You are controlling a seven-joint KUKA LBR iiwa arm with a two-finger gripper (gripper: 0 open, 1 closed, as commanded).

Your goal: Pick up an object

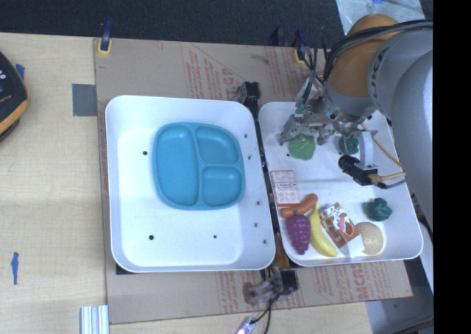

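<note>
Two white bins counted on the tabletop: left bin (pixel 132 222) carrying just a blue divided plate (pixel 199 165), right bin (pixel 324 169) carrying the pickable clutter. Found the claw (pixel 307 132) low over the far-left part of the right bin, right above a small green toy (pixel 301 148), perhaps touching its top. Could not tell whether the claw was spread or closed, nor whether it had any hold on the toy; looked more like hovering than gripping.

Judged the green toy the likely target, as the nearest thing beneath. Noted a teal piece (pixel 349 143) just to its right and a small printed box (pixel 284 185) nearer. Left well apart along the near edge: sausage (pixel 298 206), purple grapes (pixel 298 231), banana (pixel 321 233), red carton (pixel 338 226).

To do the step well: needed centring over the green toy, straight descent until both sides were bracketed, then a firm close before any lift. Needed room kept from the bin's left wall and from the teal piece, to avoid a snag or a nudge. Rounded, small shape probably prone to squirting out; called for a slow lift and a check of the hold.
</note>
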